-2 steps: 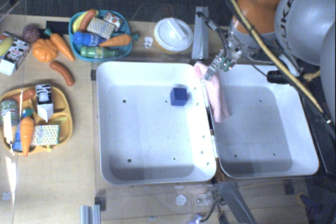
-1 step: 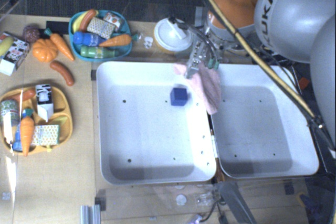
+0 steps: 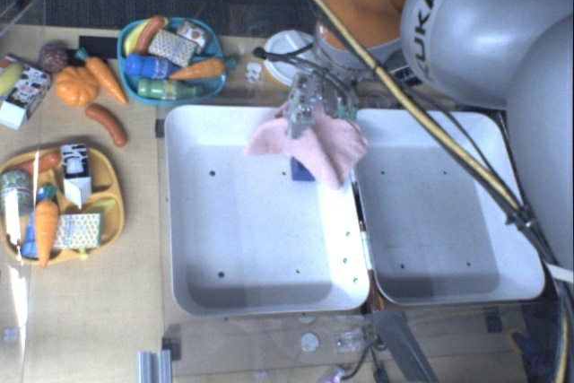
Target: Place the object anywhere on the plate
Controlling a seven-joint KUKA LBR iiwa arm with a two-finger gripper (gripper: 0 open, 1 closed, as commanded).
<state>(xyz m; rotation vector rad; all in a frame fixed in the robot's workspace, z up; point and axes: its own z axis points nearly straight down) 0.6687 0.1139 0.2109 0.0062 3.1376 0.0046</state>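
A pink cloth [image 3: 316, 148] hangs bunched over the back right corner of the left bin [image 3: 233, 229] and drapes across the rim between the two bins. My gripper [image 3: 301, 117] comes down from the wrist above it, and its fingers are shut on the cloth's top fold. A small dark blue patch [image 3: 303, 170] shows just under the cloth's lower edge; I cannot tell what it is. A yellow plate [image 3: 108, 184] with toy food lies on the bench far to the left of the bins.
The right bin [image 3: 448, 229] lies under the arm. A blue bowl [image 3: 208, 87] of toy food stands behind the left bin, with a pumpkin [image 3: 75, 86], a carrot and a sausage [image 3: 107, 124] beside it. A round white lid [image 3: 285, 43] sits behind the bins.
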